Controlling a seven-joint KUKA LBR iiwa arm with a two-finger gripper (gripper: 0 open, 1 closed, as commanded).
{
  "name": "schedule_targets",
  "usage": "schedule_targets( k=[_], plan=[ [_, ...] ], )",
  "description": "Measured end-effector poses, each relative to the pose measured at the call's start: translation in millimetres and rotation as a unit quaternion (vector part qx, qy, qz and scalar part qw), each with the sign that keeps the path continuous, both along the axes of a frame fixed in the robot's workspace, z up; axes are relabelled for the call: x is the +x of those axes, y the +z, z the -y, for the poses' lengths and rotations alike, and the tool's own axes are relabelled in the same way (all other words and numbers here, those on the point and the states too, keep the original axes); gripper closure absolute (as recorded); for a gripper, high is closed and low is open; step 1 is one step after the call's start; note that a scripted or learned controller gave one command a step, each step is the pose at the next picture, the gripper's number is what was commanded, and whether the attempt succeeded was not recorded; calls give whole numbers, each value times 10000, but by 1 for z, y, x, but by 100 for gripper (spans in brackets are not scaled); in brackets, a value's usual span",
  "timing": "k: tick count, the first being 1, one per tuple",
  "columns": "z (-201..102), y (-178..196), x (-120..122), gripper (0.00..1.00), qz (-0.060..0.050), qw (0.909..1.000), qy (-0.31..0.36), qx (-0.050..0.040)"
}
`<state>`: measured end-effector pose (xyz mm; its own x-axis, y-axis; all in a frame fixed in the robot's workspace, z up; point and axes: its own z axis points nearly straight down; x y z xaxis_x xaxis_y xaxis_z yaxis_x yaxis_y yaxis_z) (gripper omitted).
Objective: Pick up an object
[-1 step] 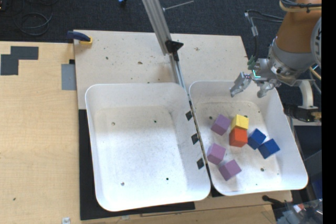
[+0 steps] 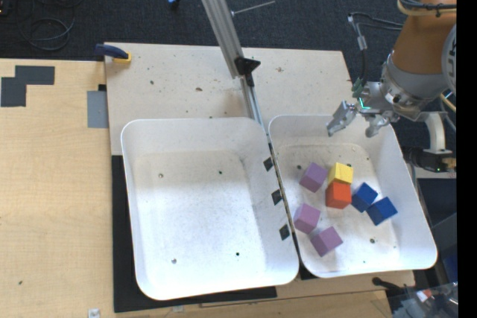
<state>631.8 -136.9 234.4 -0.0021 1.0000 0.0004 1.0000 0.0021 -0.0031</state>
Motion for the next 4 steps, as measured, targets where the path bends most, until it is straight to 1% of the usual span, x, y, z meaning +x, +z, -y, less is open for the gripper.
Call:
schedule_targets(
  k=[1,2,3,4],
  plan=[
    [-6,-60,-9,0,-31,10000,-7,7],
    [-7,-111,-16,0,50,10000,-13,-24],
    [-7,-143,-14,0,30,10000,-36,0],
    [-6,-132,-14,100,31,10000,-65,1]
  ],
)
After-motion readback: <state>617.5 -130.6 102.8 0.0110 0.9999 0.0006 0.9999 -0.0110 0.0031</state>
